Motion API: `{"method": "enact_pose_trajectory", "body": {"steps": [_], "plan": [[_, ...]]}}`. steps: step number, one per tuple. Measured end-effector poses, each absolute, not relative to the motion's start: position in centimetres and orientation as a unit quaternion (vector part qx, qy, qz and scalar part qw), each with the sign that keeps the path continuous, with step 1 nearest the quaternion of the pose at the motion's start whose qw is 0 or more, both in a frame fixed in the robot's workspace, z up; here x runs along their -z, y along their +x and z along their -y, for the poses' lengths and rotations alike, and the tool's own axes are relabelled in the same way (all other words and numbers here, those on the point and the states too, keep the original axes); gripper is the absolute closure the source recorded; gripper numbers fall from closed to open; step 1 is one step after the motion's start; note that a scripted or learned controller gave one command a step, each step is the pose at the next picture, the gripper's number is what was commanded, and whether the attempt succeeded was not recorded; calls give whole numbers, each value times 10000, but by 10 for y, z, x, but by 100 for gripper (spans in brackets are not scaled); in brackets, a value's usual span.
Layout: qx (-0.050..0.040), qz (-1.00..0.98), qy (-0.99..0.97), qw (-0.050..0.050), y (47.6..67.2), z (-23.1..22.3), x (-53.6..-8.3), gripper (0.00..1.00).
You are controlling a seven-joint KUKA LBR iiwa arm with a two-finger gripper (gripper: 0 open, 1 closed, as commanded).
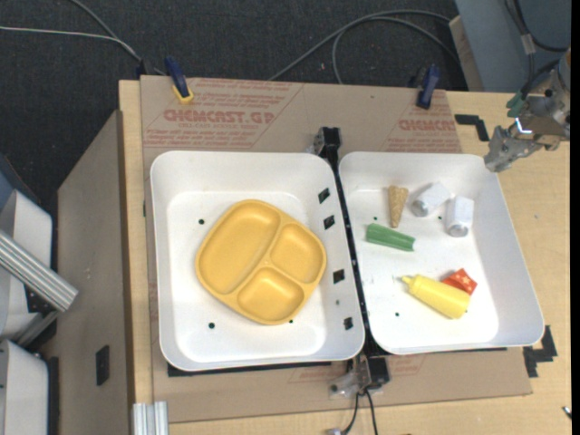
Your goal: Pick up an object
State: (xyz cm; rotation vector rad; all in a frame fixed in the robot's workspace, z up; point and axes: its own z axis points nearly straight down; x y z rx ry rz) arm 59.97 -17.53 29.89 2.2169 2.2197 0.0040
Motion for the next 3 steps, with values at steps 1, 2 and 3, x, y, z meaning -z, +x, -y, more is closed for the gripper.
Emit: {"method": "enact_pose_trajectory", "body": {"steps": [1,2,3], "plan": [[3,-7081,7061,-11,603,127,-279,100],[4,-7082,7060,-14,604,75,-260,100],[4,-7092,7050,-22,605,19,-243,100]]}}
